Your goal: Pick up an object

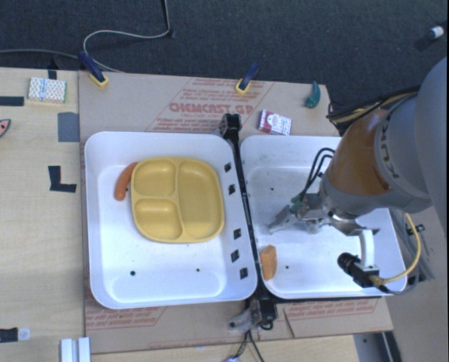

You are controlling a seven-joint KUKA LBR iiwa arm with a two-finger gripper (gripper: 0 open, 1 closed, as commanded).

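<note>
Camera view is showing you the tool (285, 219) hanging low in the right bin (285, 157), its fingers looking parted with nothing between them. The nearest thing to pick, an orange piece (268, 262), is lying in that bin's near left corner, nearer the camera than the tool and a little left, long axis running toward the camera. A yellow tray (178, 199) and a sausage (122, 182) are sitting in the left bin (164, 289). "CHEMCAST GP" is reading on the worktop (202, 104) cardboard.
</note>
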